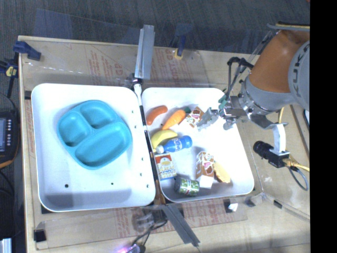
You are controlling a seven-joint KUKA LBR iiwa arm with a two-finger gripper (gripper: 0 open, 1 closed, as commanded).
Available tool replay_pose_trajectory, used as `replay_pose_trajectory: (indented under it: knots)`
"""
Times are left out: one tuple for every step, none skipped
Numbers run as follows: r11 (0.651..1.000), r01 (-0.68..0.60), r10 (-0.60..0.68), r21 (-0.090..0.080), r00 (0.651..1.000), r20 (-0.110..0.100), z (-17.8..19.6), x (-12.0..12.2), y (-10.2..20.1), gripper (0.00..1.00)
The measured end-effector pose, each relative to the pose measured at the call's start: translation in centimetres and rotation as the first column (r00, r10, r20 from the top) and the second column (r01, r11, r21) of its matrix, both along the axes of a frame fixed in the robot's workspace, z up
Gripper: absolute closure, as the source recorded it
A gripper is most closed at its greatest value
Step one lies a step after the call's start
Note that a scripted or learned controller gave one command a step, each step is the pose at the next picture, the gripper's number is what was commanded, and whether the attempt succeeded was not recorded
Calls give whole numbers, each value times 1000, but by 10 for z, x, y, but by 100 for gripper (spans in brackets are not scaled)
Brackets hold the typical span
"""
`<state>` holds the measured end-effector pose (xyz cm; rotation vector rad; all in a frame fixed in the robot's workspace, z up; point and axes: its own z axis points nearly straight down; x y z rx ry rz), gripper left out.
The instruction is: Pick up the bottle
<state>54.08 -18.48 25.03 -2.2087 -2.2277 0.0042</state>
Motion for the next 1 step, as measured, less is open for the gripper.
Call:
replay_pose_trajectory:
  knots:
    - [998, 55, -55, -1, 998, -2, -126, 28, 18, 0]
